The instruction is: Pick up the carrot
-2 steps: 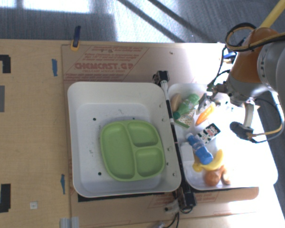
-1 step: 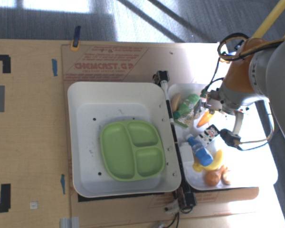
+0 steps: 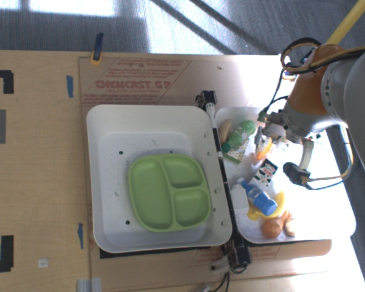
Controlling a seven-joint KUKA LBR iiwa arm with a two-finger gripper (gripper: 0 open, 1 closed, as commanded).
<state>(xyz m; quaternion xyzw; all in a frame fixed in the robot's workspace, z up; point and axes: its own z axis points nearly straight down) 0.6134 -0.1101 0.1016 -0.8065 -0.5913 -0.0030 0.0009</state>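
The gripper stands over the far part of the right bin, with the carrot, a slim orange piece, appearing to sit between its fingers just right of the green bottle; the fingers look closed on it, though the view is small. The step in hand is judged to be the grasp itself, with the lift not yet clearly made. The next move calls for a straight rise clear of the blue bottle and the clutter nearer in, while the left bin with its green tray plays no part.
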